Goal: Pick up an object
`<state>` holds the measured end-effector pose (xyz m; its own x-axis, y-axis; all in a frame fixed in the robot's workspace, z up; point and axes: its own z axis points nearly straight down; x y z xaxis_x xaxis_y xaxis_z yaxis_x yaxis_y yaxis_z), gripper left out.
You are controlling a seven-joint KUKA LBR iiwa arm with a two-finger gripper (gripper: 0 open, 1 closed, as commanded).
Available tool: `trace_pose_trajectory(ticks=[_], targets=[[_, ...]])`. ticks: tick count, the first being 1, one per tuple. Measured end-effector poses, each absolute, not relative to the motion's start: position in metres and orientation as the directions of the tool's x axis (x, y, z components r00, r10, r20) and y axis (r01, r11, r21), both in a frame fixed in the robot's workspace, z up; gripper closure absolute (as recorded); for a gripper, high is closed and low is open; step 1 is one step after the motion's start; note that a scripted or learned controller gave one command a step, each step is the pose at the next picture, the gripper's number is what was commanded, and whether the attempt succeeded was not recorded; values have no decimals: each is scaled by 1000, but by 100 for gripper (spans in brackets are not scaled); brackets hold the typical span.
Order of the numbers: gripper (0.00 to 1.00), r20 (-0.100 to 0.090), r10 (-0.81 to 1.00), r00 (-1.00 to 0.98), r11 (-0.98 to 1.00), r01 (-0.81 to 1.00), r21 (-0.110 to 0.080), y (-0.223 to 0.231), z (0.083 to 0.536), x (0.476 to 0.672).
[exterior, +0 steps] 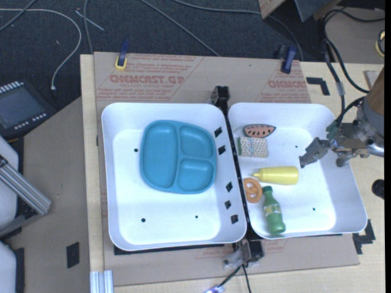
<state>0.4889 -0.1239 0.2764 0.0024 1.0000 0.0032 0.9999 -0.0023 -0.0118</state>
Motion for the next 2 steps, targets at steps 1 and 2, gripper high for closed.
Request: trace_pose_trajectory(ticks=[1,2], targets=[[0,1,1000,-1,1,1000,-1,-124,281,491],[0,2,1000,1,-1,1000,-7,-130,237,489]])
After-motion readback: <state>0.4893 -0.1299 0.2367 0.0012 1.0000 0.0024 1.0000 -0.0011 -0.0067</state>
